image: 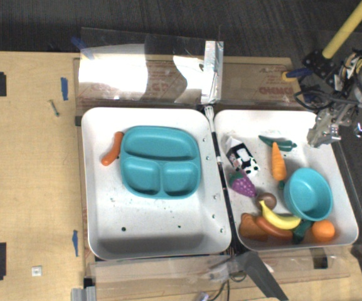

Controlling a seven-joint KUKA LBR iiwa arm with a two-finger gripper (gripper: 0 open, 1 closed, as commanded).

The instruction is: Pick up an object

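The right bin [347, 196] holds several toys. A carrot [278, 160] lies near its middle, with a black-and-white cow figure [243, 158] and purple grapes [244, 185] to its left. A teal bowl [308, 194] sits by the right wall. A banana [278, 218], a brown piece [259, 228] and an orange [323, 231] crowd the near edge. My gripper [320, 134] hangs over the bin's far right corner, above and to the right of the carrot, with nothing seen in it.
The left bin [99, 218] carries a teal divided plate [160, 162] and an orange sausage [112, 149] beside it. A clear plastic wall [143, 74] stands behind the bins. Cables and a yellow rod [350, 21] lie at the upper right.
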